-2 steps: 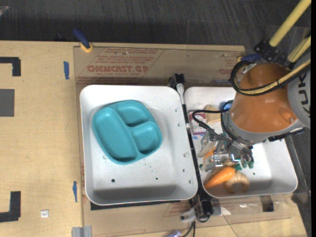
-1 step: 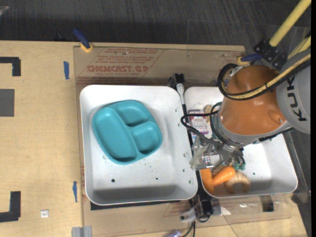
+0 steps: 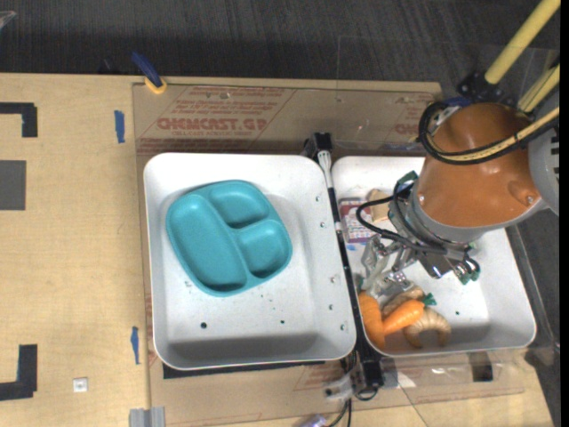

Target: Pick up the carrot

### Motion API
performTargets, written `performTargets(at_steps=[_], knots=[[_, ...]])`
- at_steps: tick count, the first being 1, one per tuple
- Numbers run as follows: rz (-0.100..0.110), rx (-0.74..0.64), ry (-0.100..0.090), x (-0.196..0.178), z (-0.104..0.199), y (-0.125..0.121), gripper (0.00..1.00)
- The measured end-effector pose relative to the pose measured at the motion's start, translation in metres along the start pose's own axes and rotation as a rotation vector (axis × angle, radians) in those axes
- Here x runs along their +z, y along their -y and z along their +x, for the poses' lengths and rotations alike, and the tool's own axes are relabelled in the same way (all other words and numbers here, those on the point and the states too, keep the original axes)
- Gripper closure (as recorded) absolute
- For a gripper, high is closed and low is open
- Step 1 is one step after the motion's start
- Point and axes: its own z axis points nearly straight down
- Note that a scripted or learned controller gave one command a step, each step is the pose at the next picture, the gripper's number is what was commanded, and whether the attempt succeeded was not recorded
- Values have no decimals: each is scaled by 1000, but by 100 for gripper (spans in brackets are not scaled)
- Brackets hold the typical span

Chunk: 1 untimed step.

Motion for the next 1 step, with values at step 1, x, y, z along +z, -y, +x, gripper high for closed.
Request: performTargets(at_steps=[1], knots=[[0, -1, 0, 0, 0, 0, 0]])
